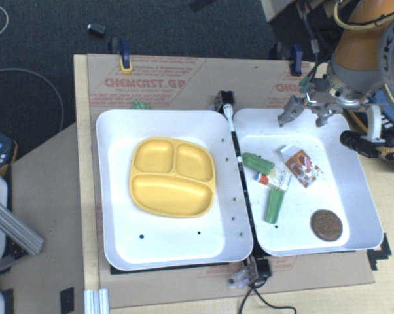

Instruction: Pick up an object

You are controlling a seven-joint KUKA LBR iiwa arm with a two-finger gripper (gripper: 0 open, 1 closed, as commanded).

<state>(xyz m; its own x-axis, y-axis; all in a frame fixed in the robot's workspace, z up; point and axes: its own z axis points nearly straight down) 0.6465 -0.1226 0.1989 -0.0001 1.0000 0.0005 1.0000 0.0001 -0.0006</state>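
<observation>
My gripper [307,113] hangs over the far edge of the right bin [354,175], its two grey fingers spread apart with nothing between them. Below it in that bin lie a red and white packet [302,166], a green piece [257,163], a white tube with a red band [280,180], a green cylinder [273,205] and a round brown disc [326,224]. The gripper is above and behind the packet, apart from all of them.
A yellow divided plate [173,177] rests in the left bin [118,214]. Both bins sit on a cardboard sheet [151,80] held by blue clamps [124,54]. Cables and the arm's body [367,31] crowd the far right.
</observation>
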